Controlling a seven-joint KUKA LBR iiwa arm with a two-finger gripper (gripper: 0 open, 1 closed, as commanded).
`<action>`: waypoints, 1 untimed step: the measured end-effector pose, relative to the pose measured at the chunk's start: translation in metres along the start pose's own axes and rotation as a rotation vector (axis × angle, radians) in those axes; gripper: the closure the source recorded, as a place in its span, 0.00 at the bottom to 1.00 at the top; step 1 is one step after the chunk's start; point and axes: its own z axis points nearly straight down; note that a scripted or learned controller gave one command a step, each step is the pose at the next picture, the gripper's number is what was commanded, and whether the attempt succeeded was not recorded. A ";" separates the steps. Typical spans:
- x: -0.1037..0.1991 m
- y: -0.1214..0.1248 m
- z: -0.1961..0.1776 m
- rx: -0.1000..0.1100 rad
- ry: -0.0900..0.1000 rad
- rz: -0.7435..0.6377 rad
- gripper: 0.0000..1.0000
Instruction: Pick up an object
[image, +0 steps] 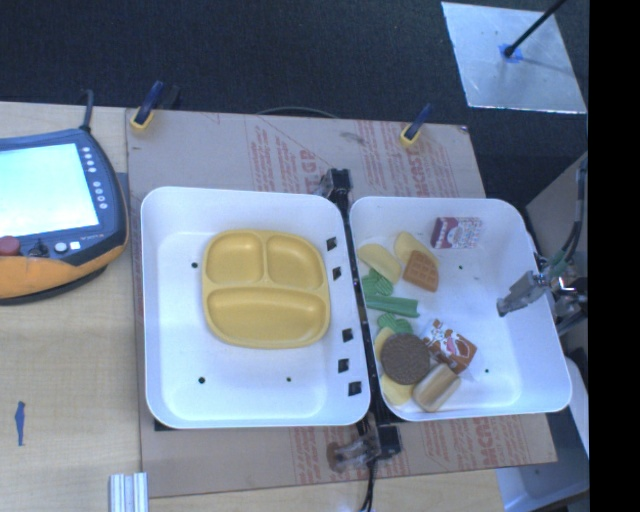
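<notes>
The right white bin (545, 380) holds several toy foods. A maroon and white packet (456, 233) lies at its far side. An orange waffle (421, 270) and yellow pieces (378, 260) lie near the bin's left wall, with green beans (386, 297) below them. A brown round cookie (405, 357), a red and white wrapper (452, 346) and a tan bun (436, 388) cluster at the near left. My gripper (518, 296) hangs over the bin's right side, well apart from all the foods, with nothing seen in it.
The left white bin (160, 300) bears a yellow divided plate (266, 288). A teach pendant (55, 215) lies on the bench at far left. Black clips (349, 340) line the wall between the bins. The right bin's floor between the foods and my gripper is bare.
</notes>
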 end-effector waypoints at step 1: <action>0.054 0.090 0.164 0.011 0.005 -0.006 0.00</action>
